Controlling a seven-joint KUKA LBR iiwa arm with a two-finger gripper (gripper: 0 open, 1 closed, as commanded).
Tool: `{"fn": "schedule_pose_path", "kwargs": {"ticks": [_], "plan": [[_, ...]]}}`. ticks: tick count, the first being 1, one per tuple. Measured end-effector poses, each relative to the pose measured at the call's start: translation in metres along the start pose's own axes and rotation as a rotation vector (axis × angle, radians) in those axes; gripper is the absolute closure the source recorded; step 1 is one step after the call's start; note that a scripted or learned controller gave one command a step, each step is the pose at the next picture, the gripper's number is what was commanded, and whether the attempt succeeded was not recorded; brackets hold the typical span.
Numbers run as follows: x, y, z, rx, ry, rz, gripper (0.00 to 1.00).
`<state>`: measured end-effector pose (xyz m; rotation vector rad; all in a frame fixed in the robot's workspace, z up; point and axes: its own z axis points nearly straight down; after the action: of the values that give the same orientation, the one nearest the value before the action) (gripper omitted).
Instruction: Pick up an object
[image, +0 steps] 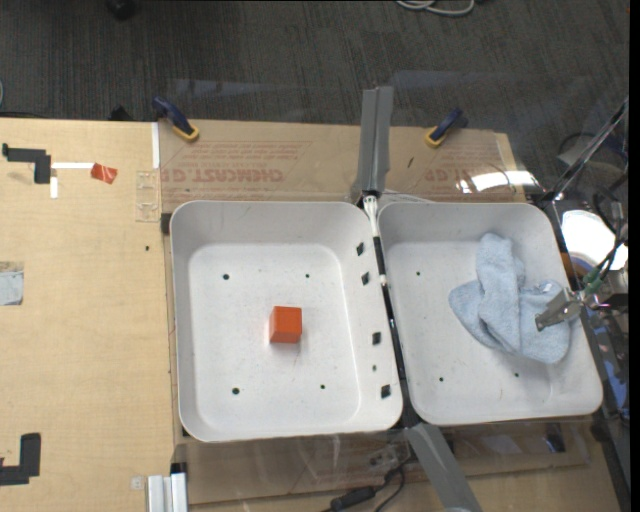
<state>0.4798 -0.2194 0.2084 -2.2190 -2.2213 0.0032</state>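
An orange-red cube (286, 325) sits near the middle of the left bin (200, 400). A crumpled light blue cloth (503, 298) lies in the right half of the right bin (440, 400). My gripper (553, 316) reaches in from the right edge, low over the cloth's right side. Only its grey metal tip shows against the fabric. Whether it touches or grips the cloth is unclear.
A grey divider (378, 270) with black clips separates the two bins. Cardboard (270, 165) lies behind them, held by clamps (178, 120). A wooden board (80, 330) lies to the left. Cables and hardware (600, 250) crowd the right edge.
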Motion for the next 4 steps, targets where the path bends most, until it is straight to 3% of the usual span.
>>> {"fn": "schedule_pose_path", "kwargs": {"ticks": [1, 2, 3, 4], "plan": [[0.085, -0.002, -0.189, -0.001, -0.002, 0.425, 0.00], [0.149, -0.002, -0.181, 0.000, -0.002, 0.743, 0.00], [0.194, -0.002, -0.147, 0.001, -0.003, 0.881, 0.00], [0.183, -0.003, 0.018, 0.004, -0.002, 1.044, 0.00]]}}
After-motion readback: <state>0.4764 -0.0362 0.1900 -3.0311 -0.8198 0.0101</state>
